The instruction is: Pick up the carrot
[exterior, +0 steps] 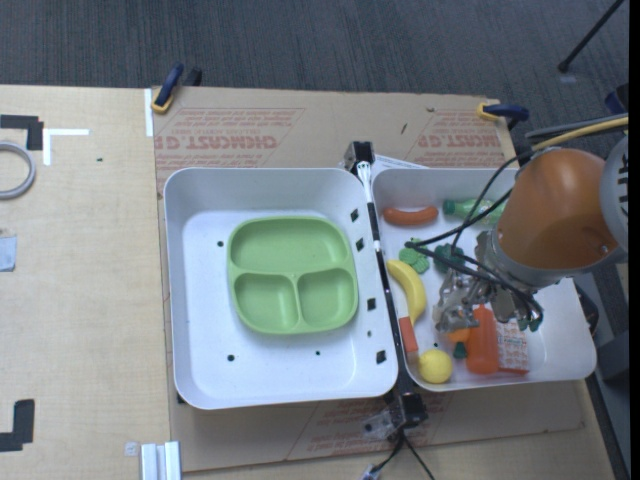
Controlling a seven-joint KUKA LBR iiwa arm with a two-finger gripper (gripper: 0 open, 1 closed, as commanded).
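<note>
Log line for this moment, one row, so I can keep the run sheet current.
arm: over right bin | hand: low among the toys | carrot: lying by divider, left of hand, not held | banana: beside it | left bin: green plate

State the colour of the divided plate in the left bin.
Light green. The plate shows plainly in the camera view, lying in the left bin.
</note>
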